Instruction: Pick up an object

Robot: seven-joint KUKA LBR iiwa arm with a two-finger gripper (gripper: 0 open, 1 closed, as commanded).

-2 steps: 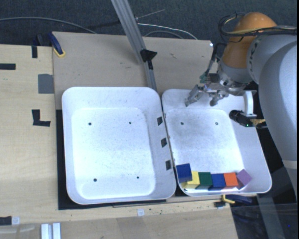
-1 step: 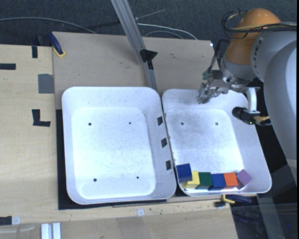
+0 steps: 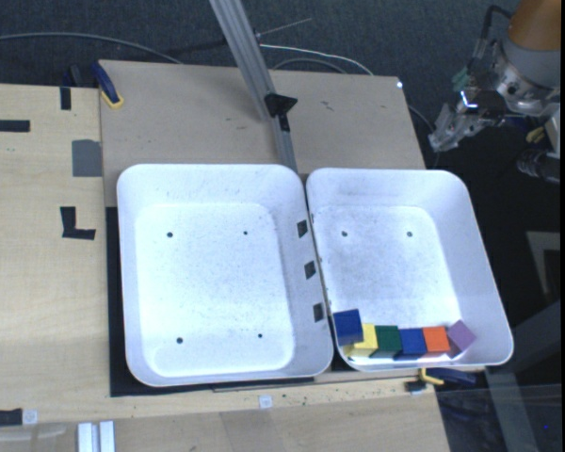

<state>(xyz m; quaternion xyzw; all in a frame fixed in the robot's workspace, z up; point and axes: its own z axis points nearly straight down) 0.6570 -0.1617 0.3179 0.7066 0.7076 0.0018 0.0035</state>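
Six or so blocks point(image 3: 400, 337) sit along the right bin's point(image 3: 452, 196) front wall, untouched — no pick begun. The pincer point(image 3: 449, 130) hangs beyond that bin; I cannot tell its state.

Shallow white plastic left bin point(image 3: 141, 281) is lying open from above, floor w/ bare room throughout. Shallow white plastic right bin point(image 3: 471, 243) is also offering open floor across its upper and middle area. Along its near wall a row of small blocks is crowding the bottom edge: blue cube point(image 3: 347, 325), yellow block point(image 3: 364, 341), green cube point(image 3: 387, 338), second blue cube point(image 3: 412, 341), orange cube point(image 3: 435, 339), purple cube point(image 3: 460, 334), all touching or nearly so. Slanted grey metal pole point(image 3: 248, 50) is standing over the bench behind the bins' seam.
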